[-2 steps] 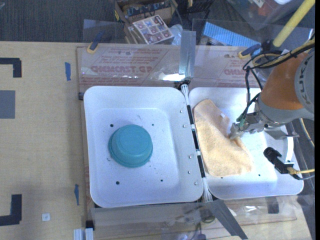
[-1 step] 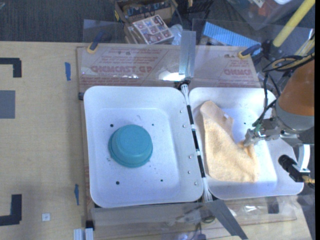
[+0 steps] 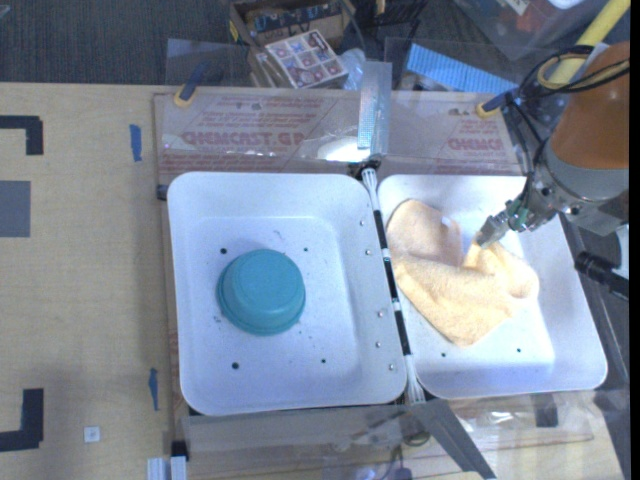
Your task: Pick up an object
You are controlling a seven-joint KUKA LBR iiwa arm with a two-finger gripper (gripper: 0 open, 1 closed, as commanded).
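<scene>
On the far left we see the light wood bench (image 3: 80, 298), flat and bare, with black marks near its edge and small bits of blue tape (image 3: 135, 142). Next comes the left bin (image 3: 200, 208), a shallow white tray with round corners. A teal bowl (image 3: 262, 290) sits upside down near the middle of it, a little toward the left. There is open white floor all around the bowl, and it touches none of the bin's walls. The two bins meet at a thin middle edge, side by side. Then we come to the right bin (image 3: 560, 358). A soft yellow cloth (image 3: 455, 288) lies in it, bunched up and folded. Its left side is close to the middle edge, and its top part reaches toward the back wall. The front and right parts of this bin are open white floor. The gripper (image 3: 492, 232) points down at a slant from the right, and its tip is at the top of the cloth, touching it or just above it. We cannot tell if the gripper is closed or spread, because the tip is small and blurry. Above it on the right we see the arm's orange band (image 3: 600, 118). Behind both bins stand clear plastic sheets (image 3: 260, 128) with red letters.
</scene>
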